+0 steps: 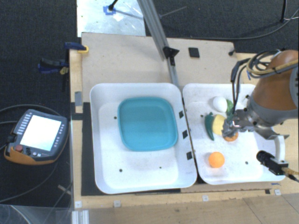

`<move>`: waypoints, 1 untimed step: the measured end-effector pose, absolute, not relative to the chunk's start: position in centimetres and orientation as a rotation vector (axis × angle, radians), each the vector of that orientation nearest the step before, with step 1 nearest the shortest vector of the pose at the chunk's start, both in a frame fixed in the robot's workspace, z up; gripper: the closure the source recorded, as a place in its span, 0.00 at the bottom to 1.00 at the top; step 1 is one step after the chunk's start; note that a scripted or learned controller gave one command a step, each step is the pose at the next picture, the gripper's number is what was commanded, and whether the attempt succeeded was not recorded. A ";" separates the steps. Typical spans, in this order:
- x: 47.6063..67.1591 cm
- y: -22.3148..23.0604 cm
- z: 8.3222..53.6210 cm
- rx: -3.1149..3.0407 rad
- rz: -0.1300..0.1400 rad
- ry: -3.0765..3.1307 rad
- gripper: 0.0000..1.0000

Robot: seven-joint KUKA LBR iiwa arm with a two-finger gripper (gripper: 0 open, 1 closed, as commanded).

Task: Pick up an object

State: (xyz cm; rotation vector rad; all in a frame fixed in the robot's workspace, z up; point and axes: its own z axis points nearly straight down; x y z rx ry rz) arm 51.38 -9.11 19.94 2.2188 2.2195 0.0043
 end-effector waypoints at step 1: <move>51.5 -9.1 25.1 2.218 0.005 2.220 1.00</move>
